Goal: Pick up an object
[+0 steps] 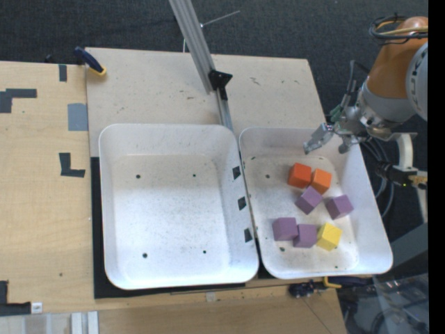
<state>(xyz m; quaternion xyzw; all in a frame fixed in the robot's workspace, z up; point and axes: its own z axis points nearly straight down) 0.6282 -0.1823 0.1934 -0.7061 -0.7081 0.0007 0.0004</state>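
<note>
While the tool [321,138] is hovering open and holding nothing, the orange block [300,175] is looking light and stiff; I'd be gripping its flat sides.

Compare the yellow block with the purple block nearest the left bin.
The yellow block looks smaller than the purple block. The yellow one lies nearer the right bin's outer wall; the purple one nearer the divide. Both are cube-like and sit against another purple block.

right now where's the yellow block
The yellow block sits in the right bin, toward its near right corner, touching a purple block on its left.
</note>
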